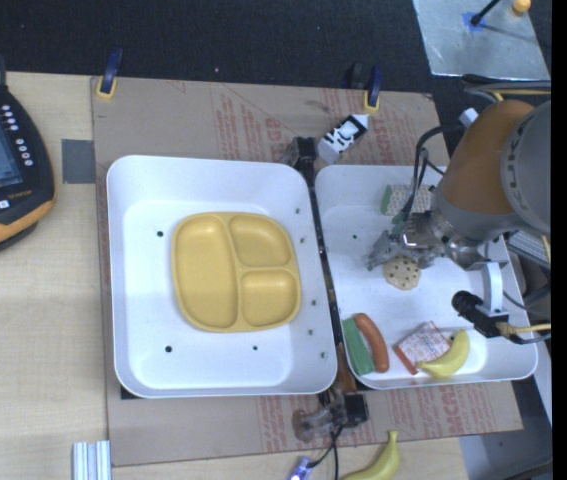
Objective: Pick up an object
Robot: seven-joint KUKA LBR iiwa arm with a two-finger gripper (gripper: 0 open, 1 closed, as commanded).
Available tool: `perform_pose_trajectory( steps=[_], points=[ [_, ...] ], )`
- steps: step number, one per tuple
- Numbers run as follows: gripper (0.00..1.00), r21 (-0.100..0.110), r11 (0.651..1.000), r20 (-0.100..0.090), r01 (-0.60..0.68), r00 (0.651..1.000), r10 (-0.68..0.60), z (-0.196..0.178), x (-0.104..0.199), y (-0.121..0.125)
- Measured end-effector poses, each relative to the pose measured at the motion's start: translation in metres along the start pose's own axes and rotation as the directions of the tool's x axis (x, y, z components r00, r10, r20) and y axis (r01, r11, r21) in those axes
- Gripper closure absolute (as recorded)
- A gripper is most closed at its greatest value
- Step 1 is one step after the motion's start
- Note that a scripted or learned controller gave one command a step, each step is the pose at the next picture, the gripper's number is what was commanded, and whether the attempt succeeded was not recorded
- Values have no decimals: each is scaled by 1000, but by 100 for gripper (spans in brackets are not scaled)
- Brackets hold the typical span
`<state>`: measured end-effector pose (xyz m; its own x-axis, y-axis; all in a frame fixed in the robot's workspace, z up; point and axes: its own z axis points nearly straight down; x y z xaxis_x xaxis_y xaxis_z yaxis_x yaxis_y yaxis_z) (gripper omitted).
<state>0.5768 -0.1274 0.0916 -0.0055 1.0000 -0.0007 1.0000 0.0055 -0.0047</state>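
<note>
Camera view: the grey two-finger gripper [395,251] hovers just above a round speckled cookie [402,273] mid-right white bin [358,190]; finger spread unclear, hold unclear.

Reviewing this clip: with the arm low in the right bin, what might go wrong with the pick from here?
1. The gripper sits right above the cookie; a flat, crumbly item may slip away or break when squeezed.
2. The right bin is crowded: the hot dog, the green block, the packet and the banana lie close together, so a sweep could push them around.
3. The arm hides part of the bin, so a failed grasp may go unseen.
</note>
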Motion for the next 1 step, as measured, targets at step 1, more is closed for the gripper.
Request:
perform_pose_trajectory(
  steps=[1],
  points=[
    [0, -4, 1000, -1, -1, 1000, 1, -39, -25, 60]
  ],
)
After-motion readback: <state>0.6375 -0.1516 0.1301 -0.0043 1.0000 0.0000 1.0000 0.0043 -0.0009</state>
